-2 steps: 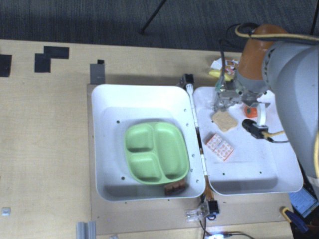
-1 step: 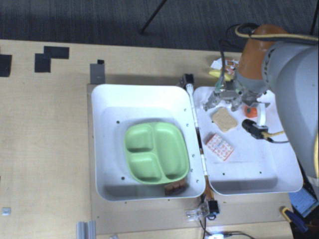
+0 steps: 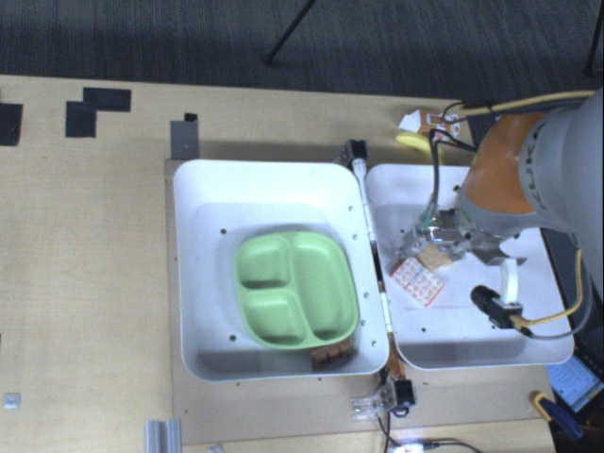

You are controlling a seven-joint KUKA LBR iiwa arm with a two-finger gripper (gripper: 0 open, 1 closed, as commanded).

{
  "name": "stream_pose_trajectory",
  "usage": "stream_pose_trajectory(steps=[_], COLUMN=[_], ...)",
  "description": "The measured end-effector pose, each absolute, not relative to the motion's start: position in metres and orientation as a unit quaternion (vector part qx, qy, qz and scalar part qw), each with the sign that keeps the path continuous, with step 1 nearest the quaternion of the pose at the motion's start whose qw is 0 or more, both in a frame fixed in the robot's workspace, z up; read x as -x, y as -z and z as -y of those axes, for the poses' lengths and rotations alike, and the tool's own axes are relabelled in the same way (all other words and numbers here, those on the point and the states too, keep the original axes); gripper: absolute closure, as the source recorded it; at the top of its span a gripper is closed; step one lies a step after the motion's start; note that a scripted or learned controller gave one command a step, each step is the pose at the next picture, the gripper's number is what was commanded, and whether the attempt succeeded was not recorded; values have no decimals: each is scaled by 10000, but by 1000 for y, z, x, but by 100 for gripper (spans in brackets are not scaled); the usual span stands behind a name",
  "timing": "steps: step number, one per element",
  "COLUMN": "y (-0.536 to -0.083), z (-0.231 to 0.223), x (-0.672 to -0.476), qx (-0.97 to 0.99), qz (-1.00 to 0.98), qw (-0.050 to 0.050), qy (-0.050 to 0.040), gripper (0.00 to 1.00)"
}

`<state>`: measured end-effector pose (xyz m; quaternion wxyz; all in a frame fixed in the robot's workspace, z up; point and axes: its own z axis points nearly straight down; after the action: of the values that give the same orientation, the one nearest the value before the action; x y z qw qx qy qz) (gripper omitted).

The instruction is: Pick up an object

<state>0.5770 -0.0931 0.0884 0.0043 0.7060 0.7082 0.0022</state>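
Gripper (image 3: 429, 239) low in right bin (image 3: 472, 347), above red-patterned packet (image 3: 417, 280), likely for pick; finger state unclear. Green tray (image 3: 295, 288) left.

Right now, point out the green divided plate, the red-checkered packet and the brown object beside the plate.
green divided plate (image 3: 294, 289): camera view, centre ridge.
red-checkered packet (image 3: 417, 281): camera view, middle of its face.
brown object (image 3: 331, 355): camera view, its top.

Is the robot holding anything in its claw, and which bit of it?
It cannot be told. The gripper sits low in the right white bin, by a small red-and-white checkered packet.
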Motion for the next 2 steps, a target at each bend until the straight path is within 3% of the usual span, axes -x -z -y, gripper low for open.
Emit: stream_pose_trajectory(steps=[1, 2], y=[-100, -196], z=[93, 25], x=[-579, -630], qx=[-7057, -7050], qz=[-7085, -7092], qw=[75, 11], qy=[-41, -22], gripper=[100, 100])
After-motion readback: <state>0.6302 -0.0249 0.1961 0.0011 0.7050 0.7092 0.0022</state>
